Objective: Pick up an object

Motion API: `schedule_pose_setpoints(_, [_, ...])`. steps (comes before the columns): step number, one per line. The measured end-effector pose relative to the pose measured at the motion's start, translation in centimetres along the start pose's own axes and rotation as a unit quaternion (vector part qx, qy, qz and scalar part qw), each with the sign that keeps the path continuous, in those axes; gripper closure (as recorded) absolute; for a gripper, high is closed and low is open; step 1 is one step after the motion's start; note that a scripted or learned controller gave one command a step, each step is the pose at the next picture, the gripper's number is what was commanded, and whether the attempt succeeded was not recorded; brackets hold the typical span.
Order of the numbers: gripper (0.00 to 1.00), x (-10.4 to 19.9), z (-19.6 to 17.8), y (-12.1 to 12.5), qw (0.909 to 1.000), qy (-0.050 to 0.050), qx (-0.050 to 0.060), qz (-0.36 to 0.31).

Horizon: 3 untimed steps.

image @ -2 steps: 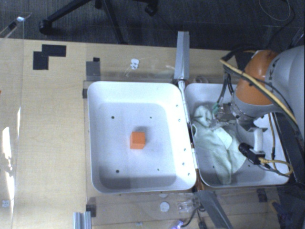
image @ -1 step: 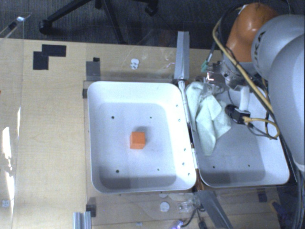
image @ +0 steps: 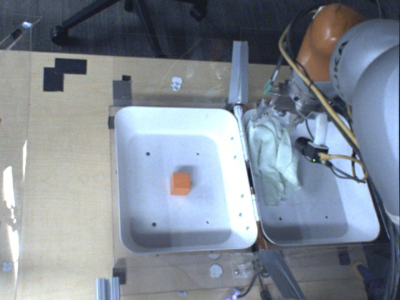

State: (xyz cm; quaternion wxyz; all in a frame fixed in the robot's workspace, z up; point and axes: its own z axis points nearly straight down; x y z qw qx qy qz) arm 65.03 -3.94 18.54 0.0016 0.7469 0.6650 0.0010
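A pale green-white cloth [image: 273, 161] hangs in a long crumpled bunch over the left side of the right bin [image: 325, 227]. Its top is gathered between the fingers of my gripper [image: 270, 112], which is shut on it at the bin's far left corner. The cloth's lower part trails down and overlaps the divider between the bins. A small orange cube [image: 180, 183] lies alone near the middle of the left bin [image: 128, 167], well left of the gripper.
The grey arm with its orange band [image: 325, 33] and yellow-black cables [image: 331, 158] covers the right bin's far right side. A metal post [image: 238, 74] stands behind the divider. Black office-chair legs [image: 131, 8] are on the floor beyond the bench.
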Motion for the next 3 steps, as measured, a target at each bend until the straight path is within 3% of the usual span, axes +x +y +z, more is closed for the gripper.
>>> schedule_pose_setpoints(1, [0.0, -4.4, 4.2, 2.4, 0.9984, 0.0, 0.0, -0.056])
schedule_pose_setpoints(2, [0.0, -4.2, 9.5, 1.2, 0.9995, 0.0, -0.005, -0.032])
schedule_pose_setpoints(3, [1.0, -4.0, 8.2, 1.4, 0.9994, 0.0, -0.008, -0.034])
